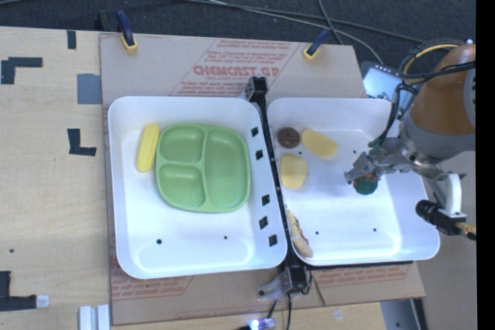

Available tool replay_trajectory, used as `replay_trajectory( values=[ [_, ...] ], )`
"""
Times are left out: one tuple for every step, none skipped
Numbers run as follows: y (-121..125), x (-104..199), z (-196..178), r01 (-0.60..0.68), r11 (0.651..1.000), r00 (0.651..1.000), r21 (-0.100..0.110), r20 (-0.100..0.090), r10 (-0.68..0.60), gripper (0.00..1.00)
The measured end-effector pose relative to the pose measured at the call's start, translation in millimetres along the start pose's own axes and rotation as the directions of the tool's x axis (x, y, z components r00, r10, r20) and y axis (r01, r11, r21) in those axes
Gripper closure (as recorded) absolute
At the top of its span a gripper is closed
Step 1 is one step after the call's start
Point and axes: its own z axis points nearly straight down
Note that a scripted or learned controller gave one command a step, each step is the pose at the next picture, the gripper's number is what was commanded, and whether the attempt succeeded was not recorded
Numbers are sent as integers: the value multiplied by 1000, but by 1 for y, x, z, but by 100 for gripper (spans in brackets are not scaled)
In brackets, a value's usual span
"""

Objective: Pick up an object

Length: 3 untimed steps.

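Note:
My gripper (363,175) hangs over the right part of the right bin (340,243). A small dark green object (366,185) sits right at its fingertips, and I cannot see whether it is gripped. To the left in this bin lie a brown round piece (288,137), a pale yellow piece (319,143) and another yellow piece (293,171). A tan item (298,237) rests against the bin's near left wall. The left bin (178,255) holds a green divided plate (203,167) and a yellow corn cob (147,147).
The black divider (267,166) runs between the two bins. Blue and yellow clamps (125,32) (315,47) hold the cardboard sheet at the back. Cables cross the dark floor behind. The arm's grey and orange body (441,108) rises over the right bin's far right corner.

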Motion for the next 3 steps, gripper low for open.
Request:
replay_trajectory(
  values=[
    [2, -3, -63, 0, 1000, 1000, -2, 1, 0, 100],
    [2, -3, -65, 0, 1000, 1000, 4, -1, 0, 100],
    [17, 48, -55, 4, 1000, 1000, 6, -2, -4, 100]
  ],
)
